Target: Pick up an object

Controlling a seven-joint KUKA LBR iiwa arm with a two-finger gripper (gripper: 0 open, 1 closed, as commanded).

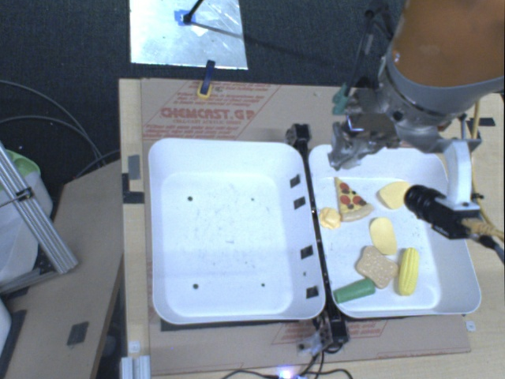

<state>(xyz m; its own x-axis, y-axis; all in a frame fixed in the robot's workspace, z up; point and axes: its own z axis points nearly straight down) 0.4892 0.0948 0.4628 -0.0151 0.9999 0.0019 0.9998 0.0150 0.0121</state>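
The gripper (345, 150) hangs over the far left corner of the right bin (454, 294), above the bin floor and touching none of the pieces in it. Whether it is spread or pressed together cannot be told from this angle; nothing is seen held in it. Above it rise the grey wrist and the orange band of the arm (450, 30), over the bin's far right part.

Inside the right bin lie the toy foods. A pizza slice (353, 200) lies nearest the gripper, in the bin's far left part, with a small yellow lump (330, 218) just beside it against the bin's left wall. A pale yellow wedge (392, 194) lies near the bin's middle, a yellow oval (383, 235) nearer the bin's front, then a tan cracker (376, 266) touching a corn cob (408, 271). A green pod (354, 290) lies by the bin's front left corner.

The left bin (229, 152) adjoins the right bin's left wall, both on a cardboard sheet (209, 113) on the surface.
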